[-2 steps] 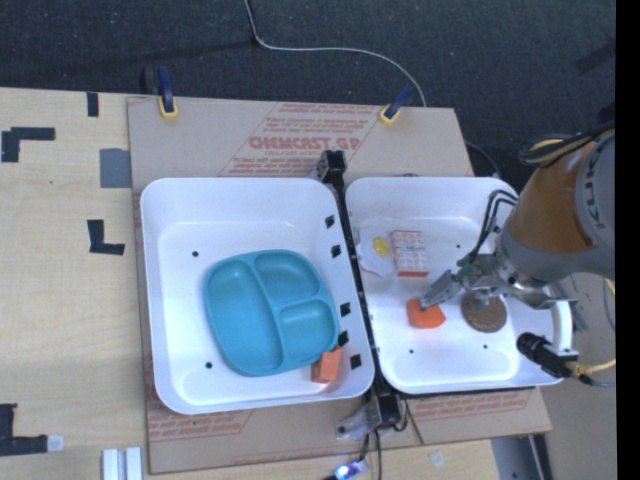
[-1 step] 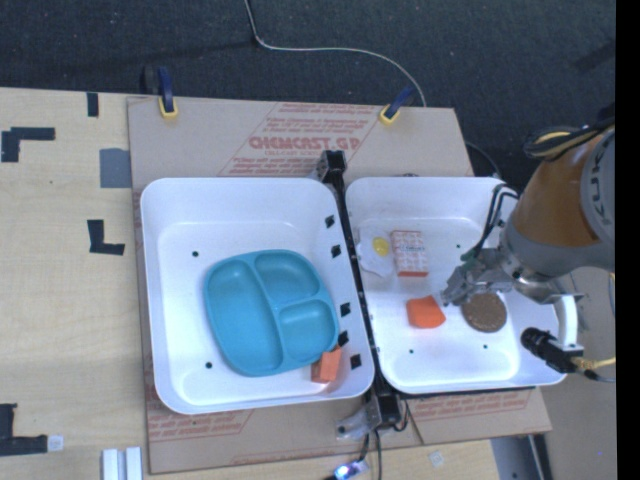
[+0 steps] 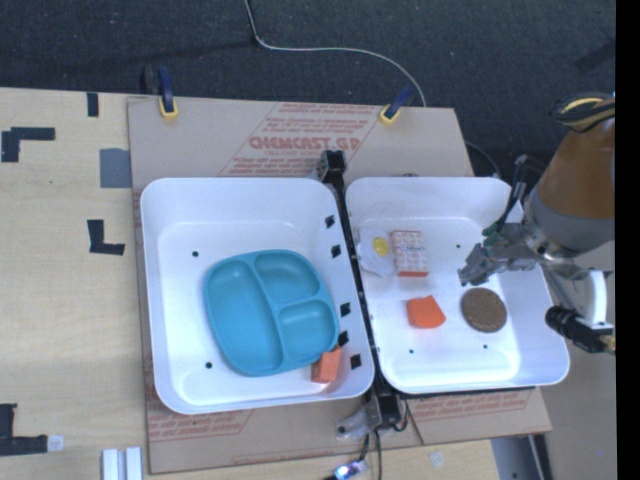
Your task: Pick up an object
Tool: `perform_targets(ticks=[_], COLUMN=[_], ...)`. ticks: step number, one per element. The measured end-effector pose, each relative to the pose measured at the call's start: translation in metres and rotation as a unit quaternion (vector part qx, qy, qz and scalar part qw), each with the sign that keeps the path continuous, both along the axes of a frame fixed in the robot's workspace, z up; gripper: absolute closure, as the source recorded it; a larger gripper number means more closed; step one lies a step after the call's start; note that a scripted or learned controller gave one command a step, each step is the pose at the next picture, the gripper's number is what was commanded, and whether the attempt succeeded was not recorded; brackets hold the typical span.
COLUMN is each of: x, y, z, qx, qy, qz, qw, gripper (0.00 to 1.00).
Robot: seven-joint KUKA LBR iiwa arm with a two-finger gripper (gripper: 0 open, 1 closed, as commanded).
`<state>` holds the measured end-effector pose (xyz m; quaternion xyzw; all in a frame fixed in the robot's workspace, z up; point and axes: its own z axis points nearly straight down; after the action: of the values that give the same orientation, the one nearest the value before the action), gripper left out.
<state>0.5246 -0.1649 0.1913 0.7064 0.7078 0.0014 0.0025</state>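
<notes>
In the right bin [image 3: 450, 373] lie an orange block [image 3: 426, 312], a round brown disc [image 3: 485, 309], a small pink-and-white packet [image 3: 407, 252] and a little yellow piece [image 3: 380, 246]. My gripper [image 3: 480, 266] hangs at the bin's right side, just above the upper left edge of the brown disc. Nothing shows between its dark fingers. The left bin [image 3: 175, 268] holds a blue divided plate [image 3: 270, 310] and a small orange object [image 3: 326, 366] at the plate's lower right corner.
The two bins meet along a black-clipped divider [image 3: 347, 268]. They sit on a cardboard sheet [image 3: 300, 143] held by clamps at its far edge. A white cable [image 3: 330, 48] runs across the dark floor behind. The arm's body [image 3: 580, 188] looms over the right rim.
</notes>
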Motion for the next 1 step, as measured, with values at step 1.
perform_targets(ticks=[1], x=[0.0051], y=[-0.0095], z=[0.0516], qx=[-0.0002], qy=[0.001], qz=[0.0], qw=[1.0], gripper=[1.0])
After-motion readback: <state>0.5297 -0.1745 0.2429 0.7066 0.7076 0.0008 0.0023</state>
